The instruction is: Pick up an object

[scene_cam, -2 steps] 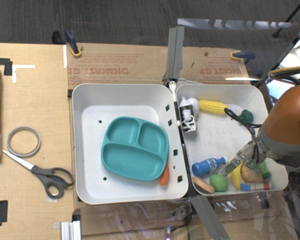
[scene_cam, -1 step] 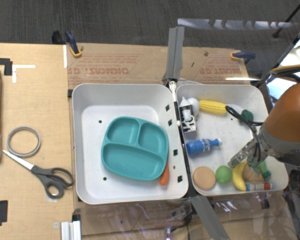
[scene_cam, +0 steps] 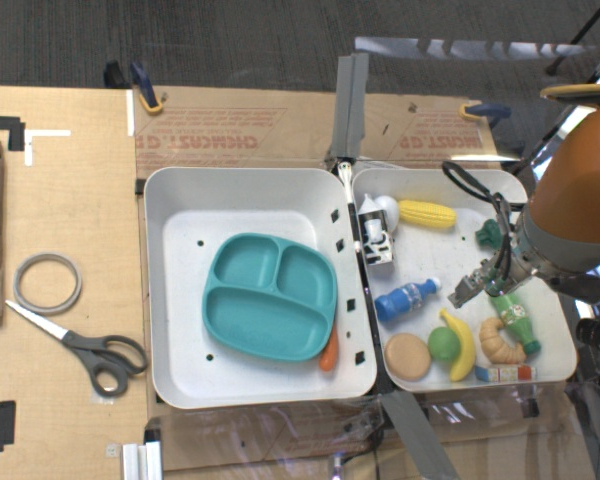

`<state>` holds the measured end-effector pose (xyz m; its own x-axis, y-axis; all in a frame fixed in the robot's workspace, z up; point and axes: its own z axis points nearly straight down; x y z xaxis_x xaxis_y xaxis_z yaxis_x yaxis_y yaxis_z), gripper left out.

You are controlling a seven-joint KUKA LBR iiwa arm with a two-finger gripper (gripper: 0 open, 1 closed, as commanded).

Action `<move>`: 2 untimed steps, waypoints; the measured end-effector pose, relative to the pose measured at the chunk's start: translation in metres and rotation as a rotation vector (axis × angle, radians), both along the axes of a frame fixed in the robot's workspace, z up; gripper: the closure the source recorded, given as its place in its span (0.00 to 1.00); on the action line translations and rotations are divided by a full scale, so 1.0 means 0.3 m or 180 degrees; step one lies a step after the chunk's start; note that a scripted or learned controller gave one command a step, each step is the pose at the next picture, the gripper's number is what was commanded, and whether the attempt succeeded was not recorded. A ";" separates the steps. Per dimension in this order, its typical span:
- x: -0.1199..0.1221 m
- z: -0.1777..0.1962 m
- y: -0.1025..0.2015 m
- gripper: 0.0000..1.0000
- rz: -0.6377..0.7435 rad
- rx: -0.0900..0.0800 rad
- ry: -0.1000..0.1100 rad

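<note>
Gripper [scene_cam: 483,284], fingers seemingly closed on a green bottle [scene_cam: 514,320] with a white label, hangs low over the right bin [scene_cam: 550,368], arm slanting in from the right.

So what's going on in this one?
A grey arm reaches in from the right, its gripper low over the right bin, just above a green bottle. Nothing can be seen held. That bin also holds a corn cob, a blue bottle, a banana, a green ball, a croissant and a peach-coloured ball. The left bin holds a teal divided plate with a carrot at its edge.
</note>
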<state>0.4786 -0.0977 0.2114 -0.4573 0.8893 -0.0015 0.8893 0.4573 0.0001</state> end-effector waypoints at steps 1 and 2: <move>0.000 0.000 0.000 0.00 0.0000 0.0000 0.0001; -0.006 -0.289 -0.022 0.00 -0.0094 0.0004 0.0011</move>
